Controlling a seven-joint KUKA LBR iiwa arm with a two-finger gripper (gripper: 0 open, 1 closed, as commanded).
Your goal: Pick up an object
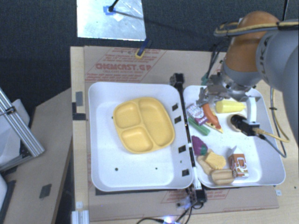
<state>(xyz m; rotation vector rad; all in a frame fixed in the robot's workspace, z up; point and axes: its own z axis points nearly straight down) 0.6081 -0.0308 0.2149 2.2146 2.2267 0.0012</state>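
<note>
Even, fairly bright light falls from above — shadows under the yellow tray (143,124) and along the rims of the white bins (100,171) are soft and short. A metal sheet (111,12) beyond the bench's far edge throws pale glare. The picture is slightly soft and grainy overall; the arm (266,41) at the right looks blurred — small items lack crisp detail.

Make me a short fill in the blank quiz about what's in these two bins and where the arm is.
The divided plate in the left bin is coloured ____.
The plate has ____ compartments.
The gripper hangs over the ____ bin.
The carrot lies in the same bin as the small ____ carton.

Missing words: yellow; three; right; orange
</note>
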